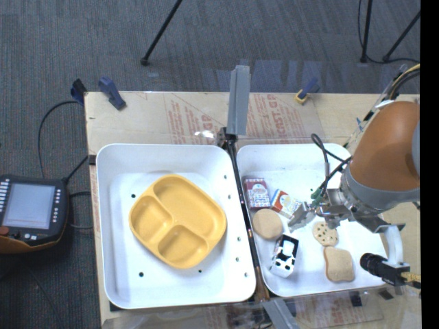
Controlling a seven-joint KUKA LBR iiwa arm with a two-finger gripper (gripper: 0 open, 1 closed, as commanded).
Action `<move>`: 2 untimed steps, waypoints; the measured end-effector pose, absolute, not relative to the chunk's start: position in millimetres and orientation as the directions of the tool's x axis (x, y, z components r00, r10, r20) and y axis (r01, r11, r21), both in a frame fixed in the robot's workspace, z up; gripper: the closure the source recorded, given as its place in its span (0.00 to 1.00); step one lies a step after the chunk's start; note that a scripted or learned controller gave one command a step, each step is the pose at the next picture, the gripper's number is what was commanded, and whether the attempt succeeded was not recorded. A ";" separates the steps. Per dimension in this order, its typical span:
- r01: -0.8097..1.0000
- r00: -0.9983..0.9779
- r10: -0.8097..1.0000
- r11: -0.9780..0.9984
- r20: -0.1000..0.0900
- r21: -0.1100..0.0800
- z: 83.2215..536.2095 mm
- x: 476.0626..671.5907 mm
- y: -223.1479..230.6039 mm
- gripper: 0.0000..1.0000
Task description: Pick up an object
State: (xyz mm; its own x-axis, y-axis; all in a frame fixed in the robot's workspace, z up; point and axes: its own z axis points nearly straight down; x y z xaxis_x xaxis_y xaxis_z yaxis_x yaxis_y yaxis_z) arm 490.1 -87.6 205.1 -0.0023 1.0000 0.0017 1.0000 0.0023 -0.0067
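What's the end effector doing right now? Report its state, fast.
End effector: low over the right bin, beside the round cookie and small boxes; whether it is open or shut cannot be told.

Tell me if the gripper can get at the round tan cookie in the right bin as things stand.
Probably yes. The gripper hangs just right of the round tan cookie, which lies flat and uncovered. The black-and-white toy and red packet lie close by and may crowd it.
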 end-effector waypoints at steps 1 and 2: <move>0.999 -0.054 0.999 0.054 0.002 0.001 88.4 511.1 -107.6 0.00; 0.999 -0.045 0.999 0.045 0.004 -0.007 95.3 508.6 -109.6 1.00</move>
